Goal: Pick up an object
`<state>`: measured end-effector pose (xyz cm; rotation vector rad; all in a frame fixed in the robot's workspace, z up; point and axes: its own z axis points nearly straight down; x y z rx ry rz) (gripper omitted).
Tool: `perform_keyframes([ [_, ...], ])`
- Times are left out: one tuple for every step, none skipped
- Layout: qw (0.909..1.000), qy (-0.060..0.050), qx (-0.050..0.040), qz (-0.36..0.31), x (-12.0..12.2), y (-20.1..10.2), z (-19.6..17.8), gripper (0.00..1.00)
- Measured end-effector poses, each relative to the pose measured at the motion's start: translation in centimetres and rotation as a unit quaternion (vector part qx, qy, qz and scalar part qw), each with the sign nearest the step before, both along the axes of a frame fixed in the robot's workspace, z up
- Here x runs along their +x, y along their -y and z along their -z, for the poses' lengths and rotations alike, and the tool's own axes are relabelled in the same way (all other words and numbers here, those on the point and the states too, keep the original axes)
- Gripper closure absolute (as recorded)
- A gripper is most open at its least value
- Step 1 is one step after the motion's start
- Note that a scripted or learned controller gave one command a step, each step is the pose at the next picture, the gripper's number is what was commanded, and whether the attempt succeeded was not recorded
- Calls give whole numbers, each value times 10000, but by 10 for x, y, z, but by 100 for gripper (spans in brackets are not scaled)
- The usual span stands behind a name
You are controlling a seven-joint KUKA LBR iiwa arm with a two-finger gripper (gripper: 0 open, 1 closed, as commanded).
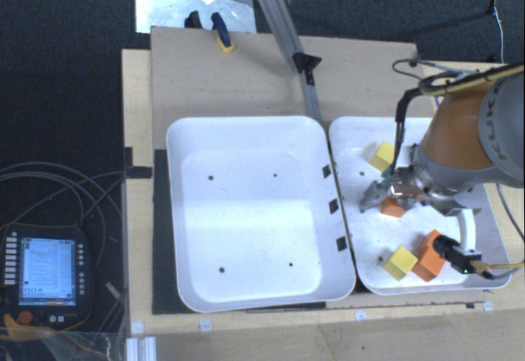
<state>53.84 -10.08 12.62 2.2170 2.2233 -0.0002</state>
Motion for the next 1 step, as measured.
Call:
perform_keyframes([
  [10000, 61, -35, 19, 4, 5, 14, 0],
])
